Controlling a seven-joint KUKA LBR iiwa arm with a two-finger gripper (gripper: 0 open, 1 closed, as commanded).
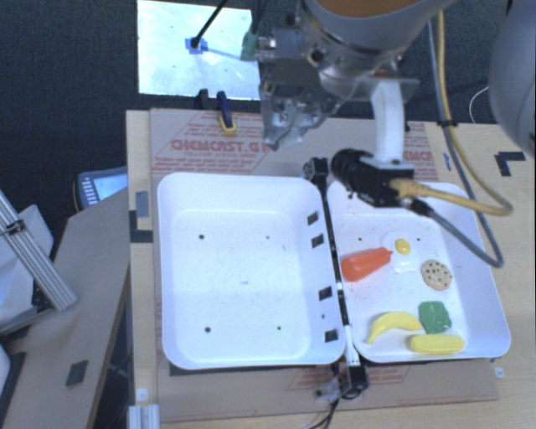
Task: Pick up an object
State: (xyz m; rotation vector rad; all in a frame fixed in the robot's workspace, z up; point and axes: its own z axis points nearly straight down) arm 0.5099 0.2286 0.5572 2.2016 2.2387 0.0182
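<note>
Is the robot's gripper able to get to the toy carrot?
Probably yes. The carrot lies uncovered in the right bin, touching only the fried egg, and the gripper hangs above the bench.

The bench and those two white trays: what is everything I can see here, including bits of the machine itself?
left bin: one, white, left half of the bench.
right bin: one, white, beside it on the right.
toy carrot: one, orange-red, right bin, near the divider.
fried egg: one, white with yellow yolk, right of the carrot.
cookie: one, tan and speckled, right of the egg.
banana: one, yellow, front of the right bin.
green piece: one, green, next to the banana.
yellow piece: one, yellow, front edge of the right bin.
cardboard sheet: one, brown with red lettering, under the bins.
arm: one, grey with an orange band, top of view.
hand: one, metallic, above the cardboard behind the bins.
</note>
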